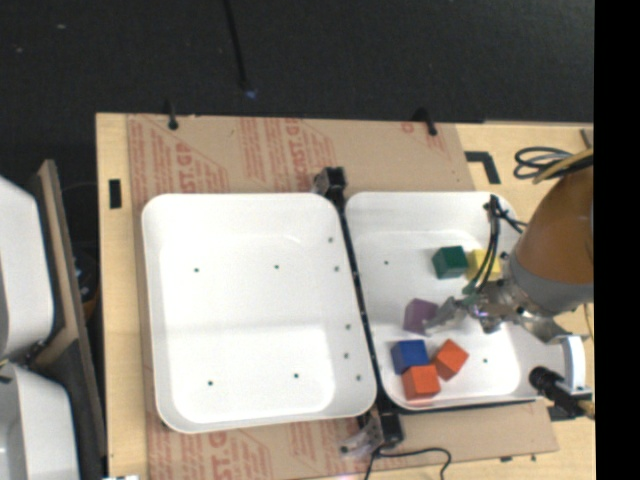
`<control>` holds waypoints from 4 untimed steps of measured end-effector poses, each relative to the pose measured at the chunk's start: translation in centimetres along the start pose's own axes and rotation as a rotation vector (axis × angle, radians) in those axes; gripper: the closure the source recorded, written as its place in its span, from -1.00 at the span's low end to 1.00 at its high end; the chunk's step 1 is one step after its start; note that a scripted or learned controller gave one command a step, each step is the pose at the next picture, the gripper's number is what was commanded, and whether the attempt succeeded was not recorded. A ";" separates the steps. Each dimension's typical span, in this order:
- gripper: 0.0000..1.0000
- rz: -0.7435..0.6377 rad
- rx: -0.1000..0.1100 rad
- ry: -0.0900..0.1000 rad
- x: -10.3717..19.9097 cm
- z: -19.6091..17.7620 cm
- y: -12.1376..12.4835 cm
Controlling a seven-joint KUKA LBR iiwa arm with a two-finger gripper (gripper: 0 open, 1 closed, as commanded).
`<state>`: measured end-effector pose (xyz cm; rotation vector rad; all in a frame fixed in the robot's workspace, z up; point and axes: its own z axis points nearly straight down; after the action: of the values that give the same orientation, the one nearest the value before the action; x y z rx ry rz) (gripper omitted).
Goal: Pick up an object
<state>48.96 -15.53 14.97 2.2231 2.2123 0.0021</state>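
The arm point(560, 243) is cut off at the right edge. Its tool point(462, 308) is blurred, so the grip is unclear. A yellow object point(484, 264) sits partly hidden behind the arm.

Bench, two bins, clutter at the edges.
A tan board point(250, 153) printed with red lettering point(180, 163) is seen on a dark floor. Two shallow white bins are set on it side by side, the left bin point(240, 298) touching the right bin point(400, 218) along one edge. A black clamp point(330, 181) is seen at the far end of that joint, another black fitting point(385, 430) at the near end, with a thin cable point(410, 458) just beside it. Scissors point(540, 158) are laid at the board's far right corner. A black rod point(235, 33) is seen slanting over the floor. White units point(20, 258) are seen at the left, beside a wooden strip point(65, 268).
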 end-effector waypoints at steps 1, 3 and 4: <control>-1.00 -0.008 0.007 0.004 3.5 5.1 4.5; 1.00 -0.010 -0.006 0.003 7.8 -5.5 13.7; 1.00 -0.009 0.000 0.003 12.6 -9.3 19.5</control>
<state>68.45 -2.95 24.30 2.2151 2.2239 0.0058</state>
